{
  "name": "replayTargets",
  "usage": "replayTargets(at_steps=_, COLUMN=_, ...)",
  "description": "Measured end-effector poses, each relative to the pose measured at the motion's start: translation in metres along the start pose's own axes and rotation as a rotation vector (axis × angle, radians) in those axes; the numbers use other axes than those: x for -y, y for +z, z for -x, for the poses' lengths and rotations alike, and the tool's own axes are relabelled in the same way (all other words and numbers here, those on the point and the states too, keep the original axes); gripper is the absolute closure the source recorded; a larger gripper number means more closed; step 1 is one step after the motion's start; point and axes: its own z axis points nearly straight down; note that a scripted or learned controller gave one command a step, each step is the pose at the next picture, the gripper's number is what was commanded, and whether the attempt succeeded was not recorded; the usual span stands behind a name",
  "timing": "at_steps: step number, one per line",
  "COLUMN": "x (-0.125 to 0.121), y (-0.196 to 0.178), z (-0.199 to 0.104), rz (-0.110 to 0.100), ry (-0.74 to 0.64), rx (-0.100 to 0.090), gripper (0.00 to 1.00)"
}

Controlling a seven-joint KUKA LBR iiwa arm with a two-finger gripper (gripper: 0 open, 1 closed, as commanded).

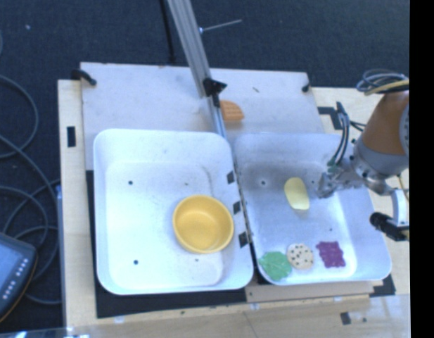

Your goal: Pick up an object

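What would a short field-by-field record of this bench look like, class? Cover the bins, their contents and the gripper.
left bin: yellow bowl
right bin: pale yellow piece; near the front edge, green piece, cookie, purple piece
gripper: low in the right bin, just right of the pale yellow piece
behind the bins: orange object

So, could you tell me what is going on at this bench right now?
A robot arm reaches in from the right over the right bin, with its end effector low beside a pale yellow object. Nothing is seen lifted yet. Along that bin's near edge lie a green piece, a cookie and a purple piece. The left bin holds a yellow bowl, untouched.
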Motion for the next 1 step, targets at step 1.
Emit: replayTargets(at_steps=1, x=0.0020, y=-0.0642, z=0.0010, rz=0.001, ry=-0.003, rx=-0.003, gripper=1.00)
